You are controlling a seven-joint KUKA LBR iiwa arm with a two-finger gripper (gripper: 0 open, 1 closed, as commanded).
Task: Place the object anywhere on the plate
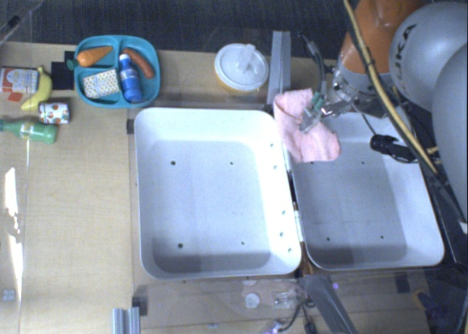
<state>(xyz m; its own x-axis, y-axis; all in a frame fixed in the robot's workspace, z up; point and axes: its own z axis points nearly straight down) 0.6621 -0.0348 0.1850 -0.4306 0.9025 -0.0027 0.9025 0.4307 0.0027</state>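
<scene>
Pale wooden bench top is stretching across the scene, carrying two shallow white bins side by side — the left bin [212,252] and the right bin [380,252] — their inner rims touching down the middle. Both bin floors are lying open and bare toward the near edge. A pink cloth [311,135] is lying crumpled at the far left corner of the right bin, its upper fold draping over the rim between the two bins. The grey arm [431,47], with its orange band, is reaching in from the right, and the gripper [316,115] is sitting right on the cloth's upper part; whether its fingers are spread or pinching the fabric cannot be told at this angle. Beyond the left bin's far edge, a teal divided plate [150,58] is sitting near the bench's back edge, holding toy food. A white round lid [241,67] is resting just behind the bins, between plate and arm. A banana [40,90], a small can [53,112] and a green bottle [29,130] are lying near the bench's left edge, well apart from the bins.
</scene>
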